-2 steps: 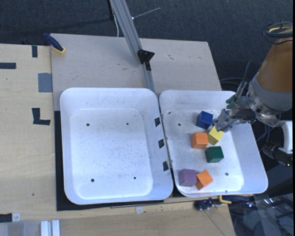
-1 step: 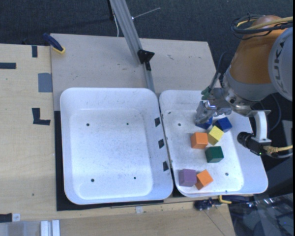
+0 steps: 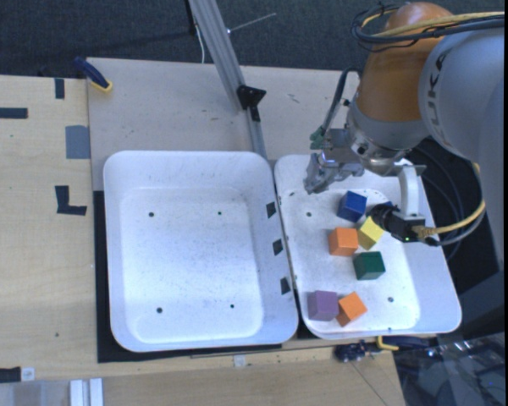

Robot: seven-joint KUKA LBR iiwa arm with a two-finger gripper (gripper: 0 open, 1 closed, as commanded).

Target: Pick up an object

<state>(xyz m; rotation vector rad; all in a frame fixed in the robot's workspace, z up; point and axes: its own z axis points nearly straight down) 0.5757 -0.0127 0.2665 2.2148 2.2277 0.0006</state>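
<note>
The right bin [image 3: 423, 307] holds several small blocks: a blue one [image 3: 353, 205], a yellow one [image 3: 371, 231], an orange one [image 3: 343, 241], a green one [image 3: 369, 266], a purple one [image 3: 323, 304] and a second orange one [image 3: 351, 308]. My gripper [image 3: 318, 181] hangs over the bin's far left part, up and to the left of the blue block. Nothing shows between its fingers.
The left bin [image 3: 118, 176] lies beside the right one. A slanted metal bar [image 3: 229, 57] with a black clamp runs behind the bins. A cable with a yellow connector [image 3: 415, 227] hangs by the wrist over the right bin.
</note>
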